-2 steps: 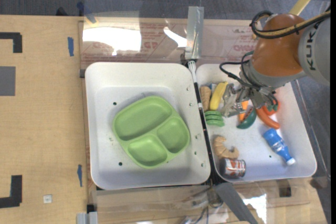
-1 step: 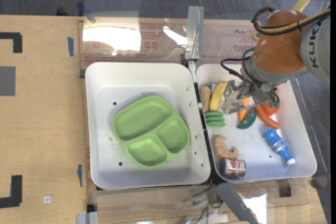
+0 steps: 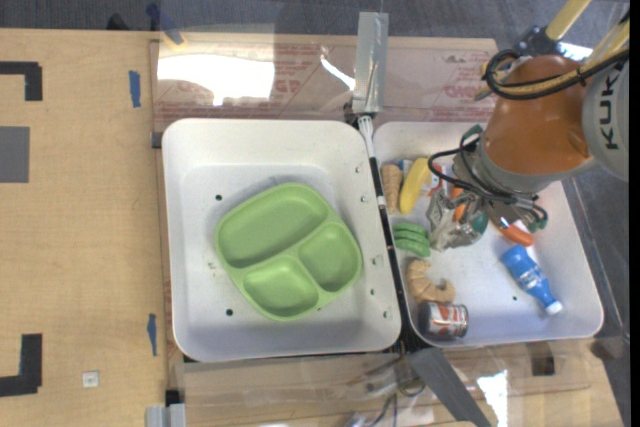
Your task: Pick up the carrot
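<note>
Where the two shallow white bins meet at a thin metal divider, the left bin (image 3: 200,165) holds one thing, a smooth lime-green plastic plate (image 3: 288,250) with three moulded compartments, lying tilted to the bin's sides. Bare white floor rings the plate on every side, widest along the far wall and the left edge.

The right bin (image 3: 585,300) is crowded toward its left half. A tan, bun-like piece (image 3: 391,180) and a glossy yellow banana (image 3: 414,185) lie near the divider at the far end; below them sits a ribbed green item (image 3: 410,238), then a lumpy brown pastry shape (image 3: 430,283), then a small dark can (image 3: 443,319) on its side against the near wall. A blue bottle (image 3: 530,277) with a white cap lies slantwise in the right half, with open floor around it toward the near right corner.

The arm's orange band (image 3: 530,115) and grey wrist hang over the far right part of this bin. The gripper (image 3: 452,227) points down beside the green item; whether it is spread or closed cannot be told from this angle, since cables and metal parts blur together there. The carrot (image 3: 517,233), a short orange taper, lies just right of the gripper, above the bottle, partly under the wrist's cables.
</note>
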Tool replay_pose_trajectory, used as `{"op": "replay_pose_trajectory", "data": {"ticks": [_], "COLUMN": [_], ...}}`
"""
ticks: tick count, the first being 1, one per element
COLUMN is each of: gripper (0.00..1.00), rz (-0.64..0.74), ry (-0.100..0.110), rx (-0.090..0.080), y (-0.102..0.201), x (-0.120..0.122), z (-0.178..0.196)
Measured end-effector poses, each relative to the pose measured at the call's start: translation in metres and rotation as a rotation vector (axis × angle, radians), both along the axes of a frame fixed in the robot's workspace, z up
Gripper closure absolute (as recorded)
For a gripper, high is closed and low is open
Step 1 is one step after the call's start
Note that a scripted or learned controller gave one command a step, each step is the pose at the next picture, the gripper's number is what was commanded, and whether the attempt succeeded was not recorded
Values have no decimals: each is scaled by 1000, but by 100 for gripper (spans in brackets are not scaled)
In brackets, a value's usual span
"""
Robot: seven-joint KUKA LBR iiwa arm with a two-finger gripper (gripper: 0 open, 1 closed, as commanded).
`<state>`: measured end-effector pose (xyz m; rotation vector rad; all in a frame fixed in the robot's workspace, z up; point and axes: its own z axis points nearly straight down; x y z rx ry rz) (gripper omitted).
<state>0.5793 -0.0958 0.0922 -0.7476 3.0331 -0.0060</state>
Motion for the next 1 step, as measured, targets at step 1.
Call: {"op": "replay_pose_trajectory", "data": {"ticks": [1], "gripper": [100], "rz": [-30], "ry": [0], "rx": [3], "y": [85], "x": [40], "z": [153]}}
